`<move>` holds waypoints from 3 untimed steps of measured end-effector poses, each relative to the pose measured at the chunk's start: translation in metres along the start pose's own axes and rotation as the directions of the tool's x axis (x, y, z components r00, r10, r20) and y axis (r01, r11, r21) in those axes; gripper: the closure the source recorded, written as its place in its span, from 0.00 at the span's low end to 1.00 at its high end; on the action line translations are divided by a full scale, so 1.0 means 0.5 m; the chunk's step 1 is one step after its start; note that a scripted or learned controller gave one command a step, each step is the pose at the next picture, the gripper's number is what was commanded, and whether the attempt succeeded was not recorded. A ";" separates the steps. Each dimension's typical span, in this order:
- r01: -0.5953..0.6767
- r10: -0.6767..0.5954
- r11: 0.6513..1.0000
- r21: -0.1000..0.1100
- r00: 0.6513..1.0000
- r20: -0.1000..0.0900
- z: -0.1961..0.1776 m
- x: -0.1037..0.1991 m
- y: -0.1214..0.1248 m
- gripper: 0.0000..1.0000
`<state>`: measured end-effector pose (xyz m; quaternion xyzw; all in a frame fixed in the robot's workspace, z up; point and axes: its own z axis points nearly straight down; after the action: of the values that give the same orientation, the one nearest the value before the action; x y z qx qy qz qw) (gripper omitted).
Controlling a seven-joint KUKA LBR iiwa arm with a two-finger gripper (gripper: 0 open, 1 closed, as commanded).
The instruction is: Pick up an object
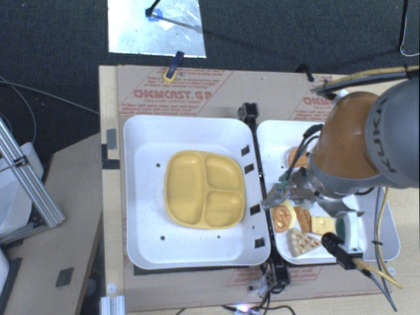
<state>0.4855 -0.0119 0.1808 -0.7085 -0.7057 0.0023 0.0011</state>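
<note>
Tool point(279, 195) low over right white bin point(392, 241), beside round pretzel-shaped toy point(282, 218); finger state impossible to tell. Yellow divided plastic plate point(203, 189) flat in left white bin point(141, 176).

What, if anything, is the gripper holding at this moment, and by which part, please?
It cannot be told. The gripper hangs low over the right bin, just above the pretzel-like toy food, but the arm's wrist hides its tips from this camera.
</note>
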 end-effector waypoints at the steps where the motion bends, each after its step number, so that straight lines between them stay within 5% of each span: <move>1: 0.018 -0.018 1.000 -0.009 1.000 -0.006 -0.016 0.205 0.062 0.00; 2: 0.015 -0.015 1.000 0.003 1.000 -0.005 0.102 0.348 -0.006 0.00; 3: 0.006 -0.006 1.000 -0.005 1.000 0.006 0.192 0.474 0.031 0.00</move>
<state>0.5017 0.2248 0.0842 -0.7063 -0.7079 0.0026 -0.0025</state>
